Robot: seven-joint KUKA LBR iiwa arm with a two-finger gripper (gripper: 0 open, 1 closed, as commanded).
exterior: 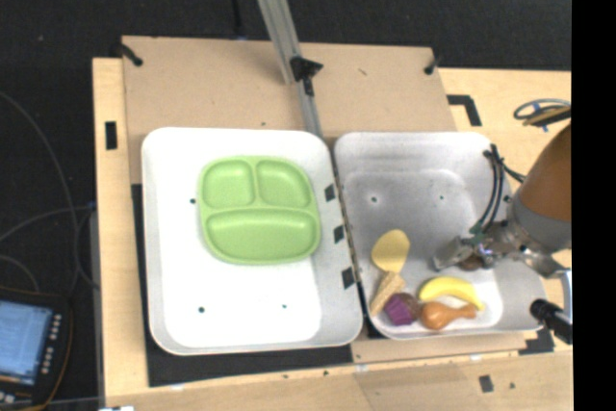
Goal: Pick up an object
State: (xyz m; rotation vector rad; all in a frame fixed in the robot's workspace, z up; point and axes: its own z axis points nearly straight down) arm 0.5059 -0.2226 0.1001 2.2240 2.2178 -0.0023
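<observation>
Several toys lie lower right; the gripper [460,255], grip state unclear, should drop squarely over the banana [452,290].

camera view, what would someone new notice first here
The green divided plate stands out most, lying alone in the left white bin. Next comes the cluster of toy food at the near edge of the right bin: a yellow banana, a brown drumstick, a purple piece and a pale yellow scoop-shaped piece. The arm's end effector hangs over the right bin, just above the banana.
</observation>
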